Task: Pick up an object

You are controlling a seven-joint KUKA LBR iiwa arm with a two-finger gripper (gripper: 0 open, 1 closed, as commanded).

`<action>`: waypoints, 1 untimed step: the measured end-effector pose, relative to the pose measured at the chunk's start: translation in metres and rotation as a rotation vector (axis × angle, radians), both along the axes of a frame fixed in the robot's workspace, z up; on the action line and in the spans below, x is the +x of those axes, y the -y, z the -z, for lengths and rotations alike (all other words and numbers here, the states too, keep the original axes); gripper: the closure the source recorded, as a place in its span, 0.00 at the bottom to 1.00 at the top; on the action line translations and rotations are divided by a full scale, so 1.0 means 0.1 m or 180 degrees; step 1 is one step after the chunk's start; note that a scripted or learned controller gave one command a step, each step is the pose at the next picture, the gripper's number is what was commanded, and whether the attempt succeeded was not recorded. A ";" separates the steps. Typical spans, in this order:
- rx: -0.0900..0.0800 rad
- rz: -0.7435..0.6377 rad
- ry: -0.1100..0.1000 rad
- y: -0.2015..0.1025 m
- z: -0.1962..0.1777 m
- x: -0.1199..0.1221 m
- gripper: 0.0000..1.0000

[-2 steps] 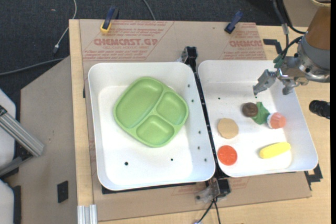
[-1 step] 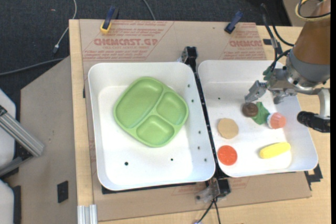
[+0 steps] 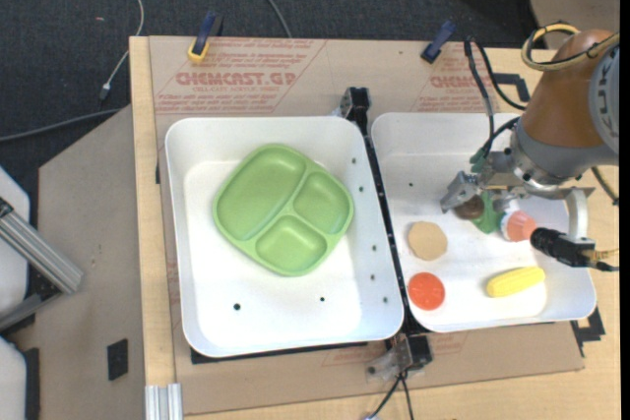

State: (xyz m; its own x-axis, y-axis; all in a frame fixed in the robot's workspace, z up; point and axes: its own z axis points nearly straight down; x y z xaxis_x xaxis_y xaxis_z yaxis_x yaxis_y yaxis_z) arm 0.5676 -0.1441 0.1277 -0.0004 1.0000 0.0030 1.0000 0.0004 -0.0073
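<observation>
Since the task names no particular object, the sensible choice is whichever item sits free of its neighbours, and the right bin (image 3: pixel 394 211) offers several. A tan round disc (image 3: pixel 427 240) lies toward that bin's 8 o'clock side, an orange-red round piece (image 3: pixel 426 289) just below it at 7 o'clock, and a yellow banana-shaped toy (image 3: pixel 514 282) at about 5 o'clock. A green item (image 3: pixel 486 217) and a reddish-orange item (image 3: pixel 516 227) lie close together near the bin's middle, right under the gripper (image 3: pixel 474 202), with something dark beside them that I cannot identify.

To do the step well, I would come straight down over one item's centre and straddle its narrow side. The crowded green and reddish pair looks risky: a descent there could nudge both things and catch neither. The tan disc and the yellow toy each stand apart, so either seems the cleaner target.

The grey arm reaches in from 3 o'clock, its orange band (image 3: pixel 566 103) high over the bin's far right, and the wrist points down and toward 9 o'clock. The gripper hangs low over the bin's middle, near the green item; whether it is open or closed I cannot tell, and nothing is visibly held.

The left bin (image 3: pixel 182 241) holds a green divided plate (image 3: pixel 283 209), well apart from the arm, on the desk (image 3: pixel 256 69)
</observation>
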 end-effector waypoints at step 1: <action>-0.0006 0.0000 0.0024 0.01 -0.15 0.02 1.00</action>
